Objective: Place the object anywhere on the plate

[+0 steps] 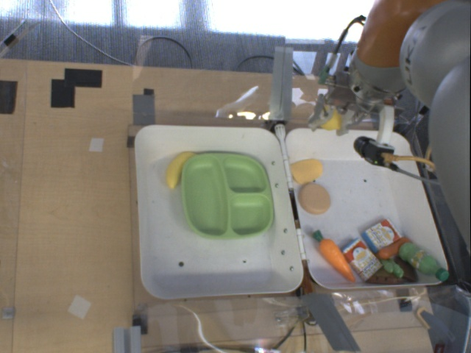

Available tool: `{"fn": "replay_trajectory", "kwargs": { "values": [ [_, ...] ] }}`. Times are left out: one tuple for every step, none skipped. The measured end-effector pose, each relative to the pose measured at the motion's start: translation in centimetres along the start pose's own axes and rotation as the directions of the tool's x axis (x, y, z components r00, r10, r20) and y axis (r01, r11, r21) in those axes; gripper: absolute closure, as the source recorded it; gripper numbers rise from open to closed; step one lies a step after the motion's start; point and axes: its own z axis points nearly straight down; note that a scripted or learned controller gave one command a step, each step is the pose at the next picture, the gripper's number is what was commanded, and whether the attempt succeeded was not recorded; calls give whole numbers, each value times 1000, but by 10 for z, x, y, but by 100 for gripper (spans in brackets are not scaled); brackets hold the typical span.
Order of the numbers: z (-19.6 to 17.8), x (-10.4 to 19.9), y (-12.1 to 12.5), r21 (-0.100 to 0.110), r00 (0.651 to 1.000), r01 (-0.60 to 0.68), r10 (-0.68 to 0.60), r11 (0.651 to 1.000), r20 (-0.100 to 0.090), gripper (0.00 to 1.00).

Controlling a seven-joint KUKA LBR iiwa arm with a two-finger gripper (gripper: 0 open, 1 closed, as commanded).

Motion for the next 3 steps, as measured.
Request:
{"fn": "replay_trajectory", "kwargs": {
  "values": [
    [45, 48, -62, 2, 982, 189, -189, 982, -2, 100],
    [49, 118, -115, 2, 976, 216, -216, 976, -5, 100],
    [49, 114, -113, 2, 978, 210, -210, 978, -2, 0]
  ]
}}
